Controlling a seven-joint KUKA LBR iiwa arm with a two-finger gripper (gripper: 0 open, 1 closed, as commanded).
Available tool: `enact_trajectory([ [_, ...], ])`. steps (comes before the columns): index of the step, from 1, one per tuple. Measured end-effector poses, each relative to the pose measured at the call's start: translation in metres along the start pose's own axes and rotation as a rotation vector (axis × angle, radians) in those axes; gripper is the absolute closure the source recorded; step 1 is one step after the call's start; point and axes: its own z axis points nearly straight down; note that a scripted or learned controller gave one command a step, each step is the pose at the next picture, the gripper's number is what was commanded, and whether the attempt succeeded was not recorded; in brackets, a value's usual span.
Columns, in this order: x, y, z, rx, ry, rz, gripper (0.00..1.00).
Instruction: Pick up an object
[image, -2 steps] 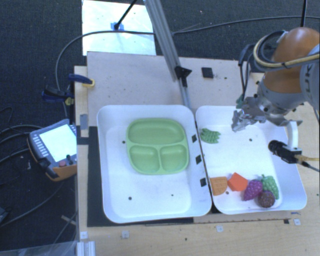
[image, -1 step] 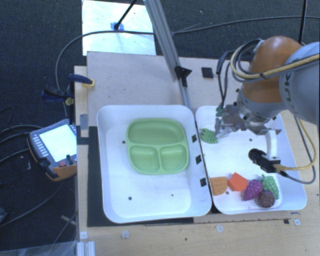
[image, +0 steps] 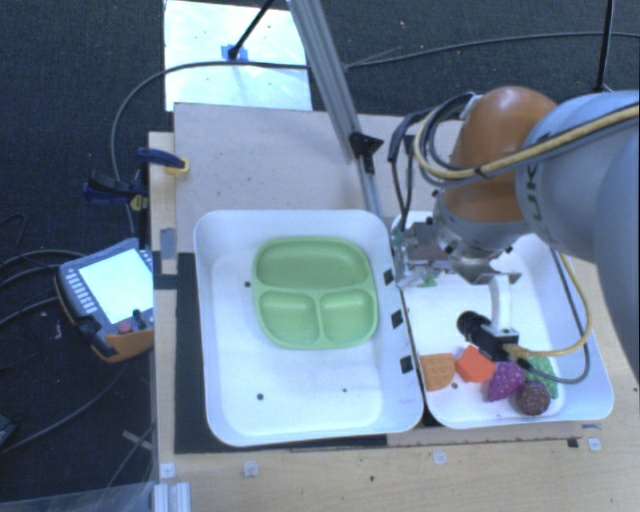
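Toy foods in right bin (image: 590, 395): orange block (image: 475, 365) looks light, rigid; grip its flat sides. You cannot tell the pincer (image: 412, 268) state.

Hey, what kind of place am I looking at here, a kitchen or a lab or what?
Most likely a robotics lab or test cell, not a kitchen: a grey arm reaches over two white bins, a handheld control pendant lies on the carpeted floor, and cables trail around the bench.
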Motion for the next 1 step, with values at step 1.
enact_trajectory([
  [1, 0.0472, -0.0214, 0.0051, 0.000, 0.000, 0.000, 1.00],
])
